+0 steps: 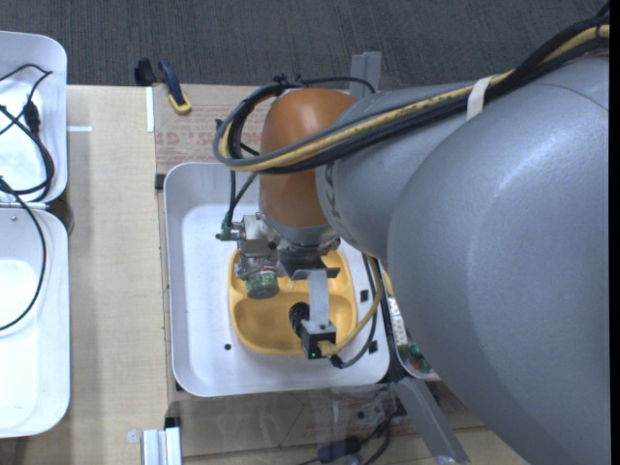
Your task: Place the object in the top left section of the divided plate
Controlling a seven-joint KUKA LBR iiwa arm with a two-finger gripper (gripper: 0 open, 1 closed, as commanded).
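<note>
A yellow divided plate (254, 329) lies in the white bin (186, 289) in the middle of the camera view. My gripper (278, 263) hangs low over the plate's upper middle part, under the orange wrist band. The wrist and the big grey arm cover most of the plate, so its dividers and upper sections are hidden. I see no loose object on the part of the plate that shows, and I cannot tell whether anything is between the fingers.
A second white bin (29, 356) at the left edge has black cables (24, 134) across it. A small blue and black clip (172, 85) lies on the wooden bench behind the bins. The arm covers the right side.
</note>
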